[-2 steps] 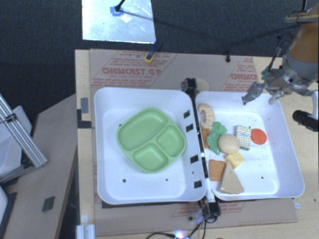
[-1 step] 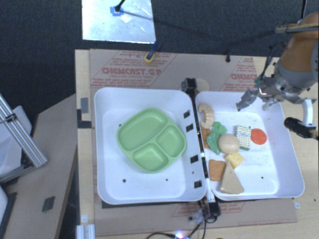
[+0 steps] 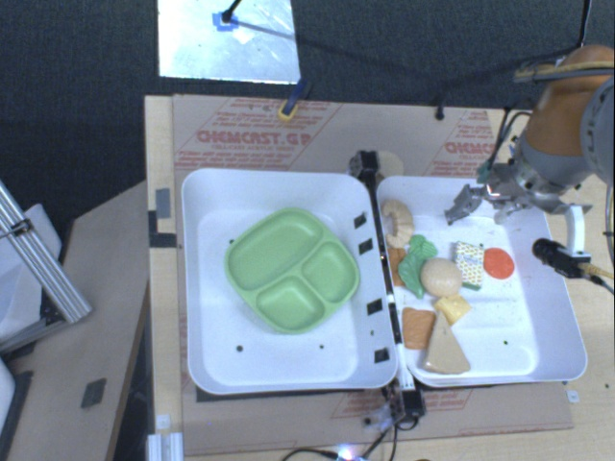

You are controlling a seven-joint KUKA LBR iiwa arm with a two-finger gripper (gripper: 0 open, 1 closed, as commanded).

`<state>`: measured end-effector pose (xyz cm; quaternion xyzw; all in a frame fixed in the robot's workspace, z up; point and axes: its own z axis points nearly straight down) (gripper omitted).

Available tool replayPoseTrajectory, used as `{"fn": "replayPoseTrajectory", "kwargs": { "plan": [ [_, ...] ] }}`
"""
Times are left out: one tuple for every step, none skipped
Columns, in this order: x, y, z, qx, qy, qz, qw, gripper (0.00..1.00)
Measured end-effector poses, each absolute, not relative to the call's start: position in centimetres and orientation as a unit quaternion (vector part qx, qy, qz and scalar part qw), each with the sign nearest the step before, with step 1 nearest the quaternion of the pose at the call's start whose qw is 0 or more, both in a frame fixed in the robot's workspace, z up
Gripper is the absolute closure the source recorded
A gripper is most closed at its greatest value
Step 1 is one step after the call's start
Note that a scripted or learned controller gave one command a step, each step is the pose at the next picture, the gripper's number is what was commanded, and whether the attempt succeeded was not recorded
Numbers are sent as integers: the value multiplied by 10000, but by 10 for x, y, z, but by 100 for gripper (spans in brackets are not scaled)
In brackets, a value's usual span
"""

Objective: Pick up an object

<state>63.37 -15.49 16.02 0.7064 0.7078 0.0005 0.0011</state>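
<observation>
toy food pieces (image 3: 438, 291) clustered in right bin (image 3: 548, 339); hand (image 3: 468, 205) above.

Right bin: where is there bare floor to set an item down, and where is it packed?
The right bin has bare floor along its right side and near-right corner, below the red disc. It is crowded beside the divider: green leaf, round bun, wedge. The gripper hovers over the far edge.
</observation>
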Motion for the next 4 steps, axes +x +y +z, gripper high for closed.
{"fn": "replayPoseTrajectory", "kwargs": {
  "plan": [
    [627, -148, 107, 7065, 7077, 4, 7, 0],
    [629, -148, 86, 7062, 7080, 8, 15, 0],
    [630, -148, 97, 7064, 7078, 22, 30, 100],
    [632, -155, 143, 7070, 7072, 14, 22, 100]
  ]
}}
